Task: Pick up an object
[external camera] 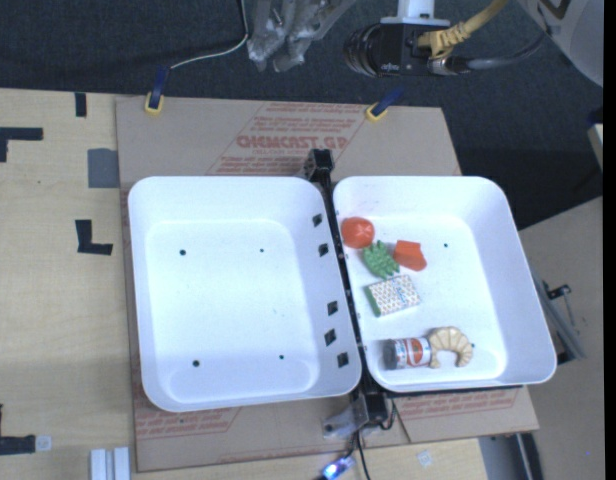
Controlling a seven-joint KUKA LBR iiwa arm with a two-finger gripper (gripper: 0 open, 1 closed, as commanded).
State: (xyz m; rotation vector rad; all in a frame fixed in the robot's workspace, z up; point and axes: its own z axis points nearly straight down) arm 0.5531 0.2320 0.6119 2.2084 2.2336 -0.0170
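Light wooden bench (48, 318) with black tape marks on its left side, carrying a brown cardboard sheet (288, 133) with red print. Two shallow white bins sit on the cardboard, touching side by side: left bin (148, 298), right bin (508, 268). Yellow-blue clips (155, 100) pin the sheet's far edge.

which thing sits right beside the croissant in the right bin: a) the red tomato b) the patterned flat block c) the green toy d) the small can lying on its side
d, the small can lies on its side against the croissant near the front wall of the right bin, while the tomato, the green toy and the patterned block lie farther back.
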